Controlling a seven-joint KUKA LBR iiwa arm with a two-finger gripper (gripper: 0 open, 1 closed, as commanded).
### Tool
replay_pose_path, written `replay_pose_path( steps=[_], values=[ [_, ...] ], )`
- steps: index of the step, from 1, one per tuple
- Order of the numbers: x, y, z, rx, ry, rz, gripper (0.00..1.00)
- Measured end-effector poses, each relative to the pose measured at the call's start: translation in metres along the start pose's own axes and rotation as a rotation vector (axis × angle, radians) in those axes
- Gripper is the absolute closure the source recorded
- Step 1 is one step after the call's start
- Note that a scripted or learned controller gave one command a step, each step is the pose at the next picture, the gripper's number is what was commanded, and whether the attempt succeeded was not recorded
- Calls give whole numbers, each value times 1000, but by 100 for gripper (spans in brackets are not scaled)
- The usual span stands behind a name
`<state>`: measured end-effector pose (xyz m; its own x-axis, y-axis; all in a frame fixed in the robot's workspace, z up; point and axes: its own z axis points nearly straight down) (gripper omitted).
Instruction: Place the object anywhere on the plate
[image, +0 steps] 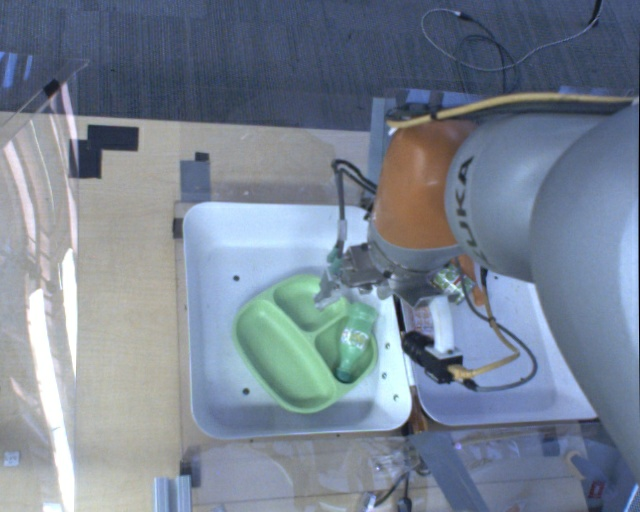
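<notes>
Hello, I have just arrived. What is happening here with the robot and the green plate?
A grey and orange robot arm reaches in from the right over the left bin. In that bin lies a green divided plate. A small clear green bottle lies tilted in the plate's right compartment, directly below the gripper. So the object appears to be on the plate already. The view does not show clearly whether the gripper touches the bottle.

Pale wooden bench (120, 330) on dark grey carpet (250, 60), black cable (490, 45) lying loose.
</notes>
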<state>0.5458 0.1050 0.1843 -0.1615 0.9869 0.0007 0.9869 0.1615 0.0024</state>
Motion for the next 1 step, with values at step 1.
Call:
replay_pose_path(
  steps=[1],
  values=[
    [36,58,27,0,0,67,0]
  ],
)
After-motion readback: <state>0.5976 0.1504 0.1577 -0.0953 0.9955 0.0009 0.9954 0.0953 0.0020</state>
